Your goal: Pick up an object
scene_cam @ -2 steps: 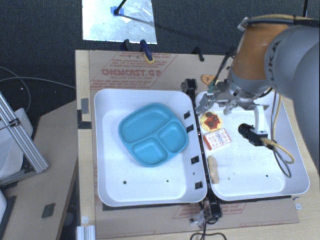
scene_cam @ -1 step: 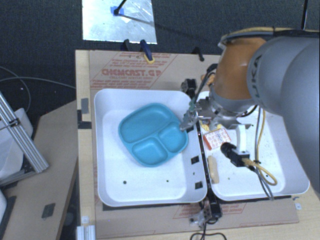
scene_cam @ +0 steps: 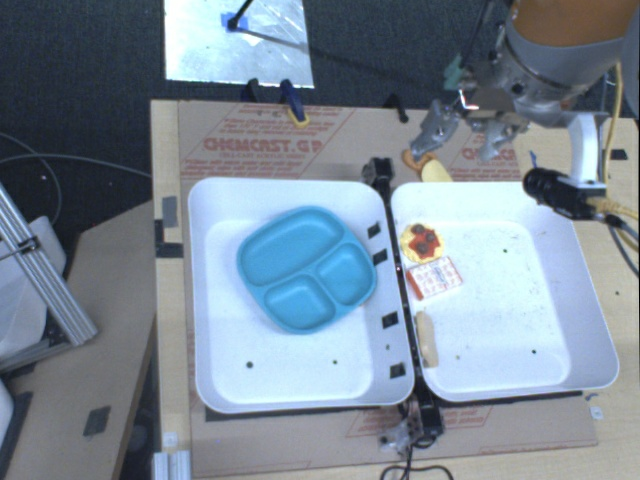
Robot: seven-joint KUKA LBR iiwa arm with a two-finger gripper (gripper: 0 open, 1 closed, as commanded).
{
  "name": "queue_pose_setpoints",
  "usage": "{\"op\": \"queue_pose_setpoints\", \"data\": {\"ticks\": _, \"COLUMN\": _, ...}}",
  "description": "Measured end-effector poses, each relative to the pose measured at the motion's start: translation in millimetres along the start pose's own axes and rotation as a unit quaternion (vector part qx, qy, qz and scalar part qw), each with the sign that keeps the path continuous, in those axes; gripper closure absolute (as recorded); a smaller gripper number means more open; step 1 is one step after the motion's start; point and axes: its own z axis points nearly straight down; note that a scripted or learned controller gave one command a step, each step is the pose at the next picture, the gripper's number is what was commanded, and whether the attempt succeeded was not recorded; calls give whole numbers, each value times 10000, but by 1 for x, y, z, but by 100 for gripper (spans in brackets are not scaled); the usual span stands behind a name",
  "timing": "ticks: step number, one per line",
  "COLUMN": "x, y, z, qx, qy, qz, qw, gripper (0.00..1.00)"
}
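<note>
The gripper [scene_cam: 463, 140] is seen hanging above the far rim of the right bin [scene_cam: 590, 308], fingers spread apart and nothing held between them.

Plenty of candidates are offered, tbh. In the right bin, bunched up against its left wall, a small round pizza-looking toy [scene_cam: 421, 240] is found, a little red-and-white packet [scene_cam: 434, 278] touching it on the near side, and a tan bread-stick-shaped piece [scene_cam: 427, 339] closer to the front. A yellowish banana-like piece [scene_cam: 436, 172] is parked just outside the bin's far rim, nearly under the gripper. All of these are probably light, stiff play food, likely a bit slick, so each would best be pinched across its narrow width. The packet is flat and low, so a clean pinch may be harder there.

In the left bin [scene_cam: 225, 368] a blue divided plate [scene_cam: 305, 267] is laid tilted; it's rigid and wide, so only its rim could be taken.

The bins are set on a brown cardboard sheet [scene_cam: 270, 138] on the surface. Dark flooring [scene_cam: 80, 48] and a shiny metal plate [scene_cam: 238, 26] are seen beyond, and an aluminium frame [scene_cam: 35, 268] at the left.
</note>
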Motion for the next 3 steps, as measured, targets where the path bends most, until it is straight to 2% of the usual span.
{"op": "queue_pose_setpoints", "data": {"ticks": 1, "x": 71, "y": -32, "z": 105, "qx": 77, "qy": 4, "qz": -1, "qw": 10000, "gripper": 0}}
{"op": "queue_pose_setpoints", "data": {"ticks": 2, "x": 125, "y": -57, "z": 74, "qx": 54, "qy": 8, "qz": -3, "qw": 10000, "gripper": 0}}
{"op": "queue_pose_setpoints", "data": {"ticks": 3, "x": 201, "y": -78, "z": 69, "qx": 58, "qy": 11, "qz": -13, "qw": 10000, "gripper": 0}}
